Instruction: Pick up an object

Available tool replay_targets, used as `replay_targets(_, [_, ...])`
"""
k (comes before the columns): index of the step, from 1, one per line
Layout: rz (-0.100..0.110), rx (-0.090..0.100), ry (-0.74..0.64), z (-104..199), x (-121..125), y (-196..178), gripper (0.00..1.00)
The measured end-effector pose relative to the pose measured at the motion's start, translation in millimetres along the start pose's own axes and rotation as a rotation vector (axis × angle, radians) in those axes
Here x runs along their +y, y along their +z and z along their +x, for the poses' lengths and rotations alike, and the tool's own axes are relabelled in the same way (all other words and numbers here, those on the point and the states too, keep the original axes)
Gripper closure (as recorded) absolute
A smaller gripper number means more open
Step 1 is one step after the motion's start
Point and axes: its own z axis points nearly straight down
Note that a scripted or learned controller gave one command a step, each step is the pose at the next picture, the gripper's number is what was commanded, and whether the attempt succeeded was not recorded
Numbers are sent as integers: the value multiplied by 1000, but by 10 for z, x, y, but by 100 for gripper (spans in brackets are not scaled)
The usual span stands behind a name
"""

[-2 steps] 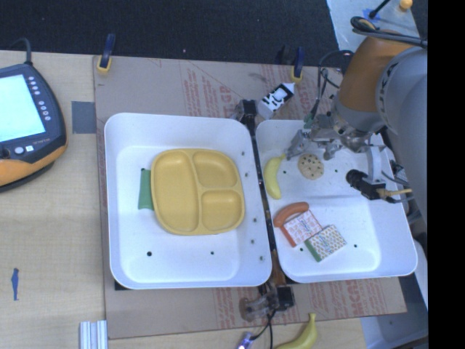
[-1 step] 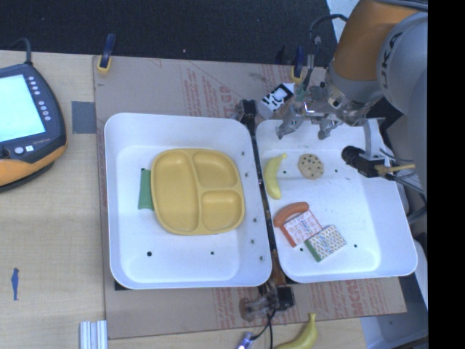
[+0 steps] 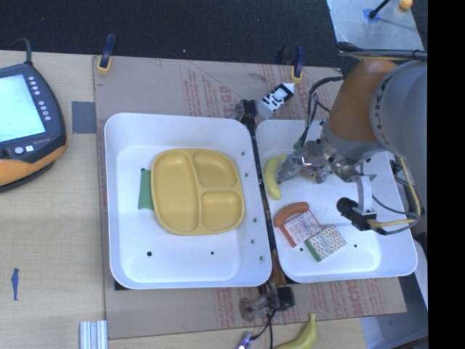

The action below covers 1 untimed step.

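In the right bin (image 3: 385, 264) a small yellow banana-shaped piece (image 3: 272, 177) lies against the left wall. An orange-red sausage shape (image 3: 290, 212) sits below it, with a red-and-white packet (image 3: 302, 227) and a green-edged patterned pad (image 3: 325, 243) beside that. My gripper (image 3: 294, 164) hangs low over the upper left of this bin, just right of the yellow piece. Nothing shows between its tips. The grey arm with its orange band (image 3: 360, 100) covers the bin's upper right part.
The left bin (image 3: 123, 260) holds a yellow divided plate (image 3: 197, 191) lying over a green item (image 3: 144, 189). A teach pendant (image 3: 25, 122) lies at the far left of the bench. Another banana (image 3: 304, 333) rests outside the bins at the bottom edge. A black-and-white object (image 3: 276, 98) sits behind the bins.
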Motion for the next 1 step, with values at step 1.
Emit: replay_targets(1, [-3, 2, 2, -230, 536, 13, 0])
